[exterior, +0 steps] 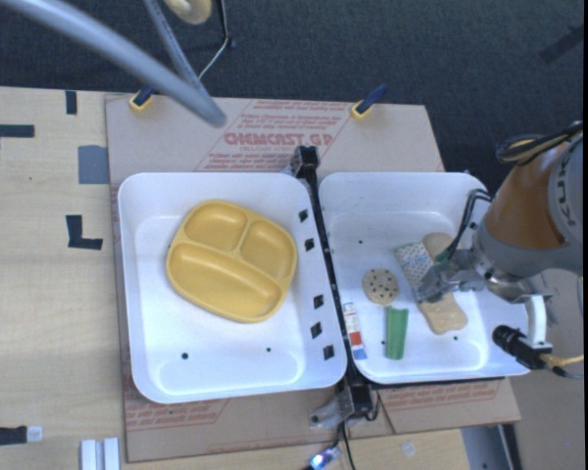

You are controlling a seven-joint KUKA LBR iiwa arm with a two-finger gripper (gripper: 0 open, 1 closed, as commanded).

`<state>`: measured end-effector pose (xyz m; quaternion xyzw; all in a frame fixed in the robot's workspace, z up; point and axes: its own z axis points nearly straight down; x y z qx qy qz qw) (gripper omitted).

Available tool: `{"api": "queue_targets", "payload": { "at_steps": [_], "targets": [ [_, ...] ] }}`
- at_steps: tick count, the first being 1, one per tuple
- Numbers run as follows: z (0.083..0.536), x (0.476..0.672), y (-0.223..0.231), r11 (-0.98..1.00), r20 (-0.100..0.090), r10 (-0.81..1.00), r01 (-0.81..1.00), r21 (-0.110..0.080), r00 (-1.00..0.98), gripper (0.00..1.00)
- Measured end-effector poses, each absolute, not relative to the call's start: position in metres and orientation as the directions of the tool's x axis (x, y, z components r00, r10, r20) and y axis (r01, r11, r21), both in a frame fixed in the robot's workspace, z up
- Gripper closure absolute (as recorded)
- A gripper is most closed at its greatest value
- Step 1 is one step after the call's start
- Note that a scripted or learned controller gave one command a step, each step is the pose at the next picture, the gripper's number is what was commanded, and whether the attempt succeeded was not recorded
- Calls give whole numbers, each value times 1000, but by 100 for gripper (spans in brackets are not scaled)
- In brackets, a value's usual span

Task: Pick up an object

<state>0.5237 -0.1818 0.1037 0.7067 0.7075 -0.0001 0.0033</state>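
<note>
Camera view: gripper (433, 288), finger state impossible to tell, low in right bin (372, 189); tan piece (443, 315) directly beneath, green stick (397, 332) leftward.

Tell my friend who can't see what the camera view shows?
A robot gripper reaches down into the right bin among a round cookie, a green tube and tan pieces. The left bin holds a yellow divided plate.
</note>
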Motion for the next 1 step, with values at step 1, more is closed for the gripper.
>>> {"api": "queue_targets", "payload": {
  "at_steps": [1],
  "targets": [
    [159, 519, -190, 0, -1, 1000, 1000, 2, 0, 100]
  ]
}}
